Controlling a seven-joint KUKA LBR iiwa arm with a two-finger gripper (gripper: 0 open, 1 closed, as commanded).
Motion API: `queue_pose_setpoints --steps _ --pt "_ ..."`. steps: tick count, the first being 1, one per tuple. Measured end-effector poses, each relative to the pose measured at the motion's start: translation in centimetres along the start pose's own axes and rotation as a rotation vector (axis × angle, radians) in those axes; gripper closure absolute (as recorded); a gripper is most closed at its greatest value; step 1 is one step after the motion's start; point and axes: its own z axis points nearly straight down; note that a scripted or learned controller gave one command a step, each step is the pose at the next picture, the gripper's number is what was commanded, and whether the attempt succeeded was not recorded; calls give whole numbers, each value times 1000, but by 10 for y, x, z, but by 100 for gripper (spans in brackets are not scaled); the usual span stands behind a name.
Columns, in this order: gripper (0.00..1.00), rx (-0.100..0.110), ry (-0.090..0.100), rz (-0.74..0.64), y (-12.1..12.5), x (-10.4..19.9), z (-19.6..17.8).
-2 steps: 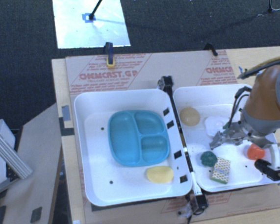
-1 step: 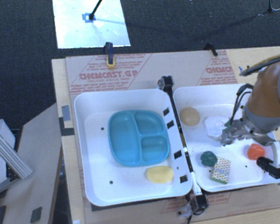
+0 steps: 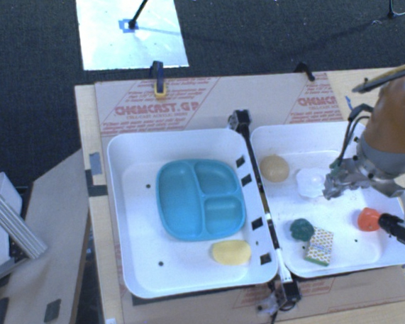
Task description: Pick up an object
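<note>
My gripper (image 3: 335, 184) hangs over the right bin (image 3: 340, 258), its tip right beside a white round object (image 3: 309, 181). A tan egg-shaped object (image 3: 274, 168) lies at that bin's back left. A dark green lump (image 3: 301, 228) and a patterned box (image 3: 319, 247) sit near its front. An orange object (image 3: 368, 219) lies at the front right, below the arm. In the left bin (image 3: 137, 221) rest a blue divided plate (image 3: 197, 199) and a yellow lemon-like object (image 3: 230, 252).
The grey arm with its orange band (image 3: 394, 121) reaches in from the right over the right bin's edge. A black divider (image 3: 256, 188) runs between the bins. Cardboard (image 3: 204, 100) lies under both bins.
</note>
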Motion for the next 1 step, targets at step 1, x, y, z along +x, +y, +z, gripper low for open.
queue_pose_setpoints --steps 1 --pt "100 0 -1 0 2 1 -43"
